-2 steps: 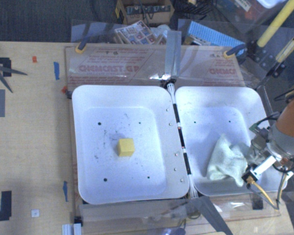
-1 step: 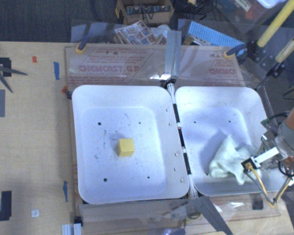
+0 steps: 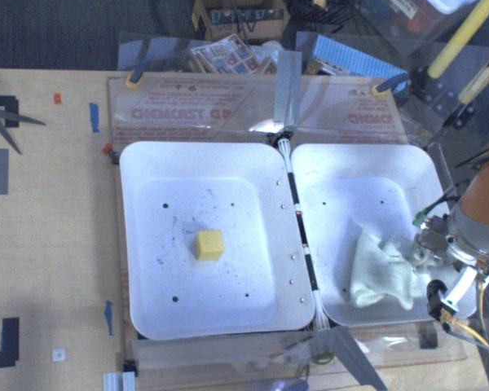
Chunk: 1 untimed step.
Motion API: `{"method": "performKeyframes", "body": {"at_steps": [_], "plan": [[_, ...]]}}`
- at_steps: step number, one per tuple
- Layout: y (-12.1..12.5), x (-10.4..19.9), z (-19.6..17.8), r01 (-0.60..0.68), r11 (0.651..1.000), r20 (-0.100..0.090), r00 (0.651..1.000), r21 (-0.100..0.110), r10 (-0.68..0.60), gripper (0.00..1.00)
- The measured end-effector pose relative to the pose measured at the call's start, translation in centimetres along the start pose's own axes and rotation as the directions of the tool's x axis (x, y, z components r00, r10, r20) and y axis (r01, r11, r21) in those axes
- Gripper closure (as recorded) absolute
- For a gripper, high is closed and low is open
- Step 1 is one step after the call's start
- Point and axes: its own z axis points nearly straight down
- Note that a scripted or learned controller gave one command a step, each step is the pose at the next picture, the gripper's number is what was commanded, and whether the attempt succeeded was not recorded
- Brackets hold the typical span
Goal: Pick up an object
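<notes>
White cloth [image 3: 381, 274] is lying crumpled in the right bin [image 3: 342, 169], and the pincer [image 3: 418, 249] is sitting right at its edge. The pincer is touching the cloth on the side nearest the arm [image 3: 473, 218]. I cannot tell if the pincer is wide or narrow, because the cloth and the metal parts are hiding its tips. I cannot tell if it is gripping the cloth either.

The arm is reaching in from the side, and its grey wrist is hanging over the bin's outer rim. Some thin wires [image 3: 433, 210] are curling just above the pincer.

Far from the pincer, across the middle wall between the bins, a little yellow block [image 3: 209, 245] is sitting in the left bin [image 3: 147, 169]. It is resting flat near the middle of that bin, all alone, well apart from the cloth.

Beyond both bins, farther from me than the pincer, a clear plastic sheet [image 3: 228, 108] with red letters is lying on the bench. The wooden bench top [image 3: 49, 218] is stretching out past the left bin, and a bit of blue tape [image 3: 94, 117] is sticking to it.
</notes>
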Motion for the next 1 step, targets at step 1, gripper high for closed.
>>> {"method": "performKeyframes", "body": {"at_steps": [1], "plan": [[-3.04,3.79,-8.68,-0.564,0.826,0.011,0.826,0.01,0.564,1.0]]}}
